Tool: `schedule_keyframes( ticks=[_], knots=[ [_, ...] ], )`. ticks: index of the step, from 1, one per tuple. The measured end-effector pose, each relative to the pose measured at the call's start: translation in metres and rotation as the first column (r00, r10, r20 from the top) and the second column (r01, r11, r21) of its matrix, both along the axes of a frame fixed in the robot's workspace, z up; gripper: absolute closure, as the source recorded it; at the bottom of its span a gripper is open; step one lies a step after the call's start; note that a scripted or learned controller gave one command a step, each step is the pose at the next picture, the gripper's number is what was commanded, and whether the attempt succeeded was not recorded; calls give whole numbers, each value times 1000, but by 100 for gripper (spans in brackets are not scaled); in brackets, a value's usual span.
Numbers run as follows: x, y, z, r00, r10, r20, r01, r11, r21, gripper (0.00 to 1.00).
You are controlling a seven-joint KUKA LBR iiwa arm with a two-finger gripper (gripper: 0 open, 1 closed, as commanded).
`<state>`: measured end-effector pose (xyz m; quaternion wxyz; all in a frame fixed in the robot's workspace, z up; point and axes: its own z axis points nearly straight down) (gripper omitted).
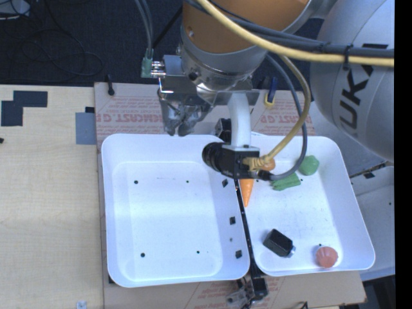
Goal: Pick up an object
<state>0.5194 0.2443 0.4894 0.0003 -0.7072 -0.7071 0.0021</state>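
My hand hangs over the left bin's rim, grip unreadable; right bin: orange cone, black block, green pieces.

The two shallow white plastic bins look smooth and glossy; the pale wood-grain surface looks matt.

The left bin is lying open, offering a wide bare floor. In the right bin, a black block, a pink ball, green pieces and an orange cone are crowding the edges, leaving bare floor mid-bin. The arm is looming over the far rims.
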Motion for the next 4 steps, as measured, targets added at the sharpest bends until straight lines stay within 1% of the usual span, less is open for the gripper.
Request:
schedule_keyframes(
  ticks=[1, 2, 4],
  knots=[
    [36, 0, 50, 1000, 0, 5, 0, 1000, 2, 100],
    [35, -1, 57, 1000, -2, -4, 2, 1000, -2, 100],
    [36, -3, 75, 1000, -5, -12, 5, 1000, -6, 100]
  ],
)
